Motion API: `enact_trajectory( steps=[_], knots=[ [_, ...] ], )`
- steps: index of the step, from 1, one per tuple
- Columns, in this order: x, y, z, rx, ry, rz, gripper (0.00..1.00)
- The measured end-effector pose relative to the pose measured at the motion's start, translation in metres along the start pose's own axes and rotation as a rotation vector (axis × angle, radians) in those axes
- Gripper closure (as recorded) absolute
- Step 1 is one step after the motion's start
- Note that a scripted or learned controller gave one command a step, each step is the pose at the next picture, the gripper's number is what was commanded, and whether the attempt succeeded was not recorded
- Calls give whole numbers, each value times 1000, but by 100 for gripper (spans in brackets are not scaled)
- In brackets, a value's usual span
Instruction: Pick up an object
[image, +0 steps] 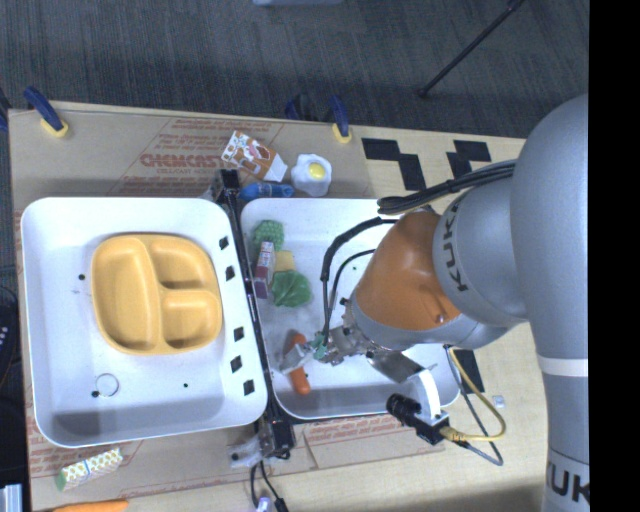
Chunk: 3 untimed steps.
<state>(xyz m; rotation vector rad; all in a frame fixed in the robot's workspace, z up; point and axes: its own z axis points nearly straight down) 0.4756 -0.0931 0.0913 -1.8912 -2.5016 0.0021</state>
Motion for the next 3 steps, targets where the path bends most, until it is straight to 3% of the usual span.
enact_trajectory(
  steps=[2,3],
  knots=[
    [0,0,0,0,0,0,0],
    [-4,-1,0,-3,-3,104,0]
  ],
)
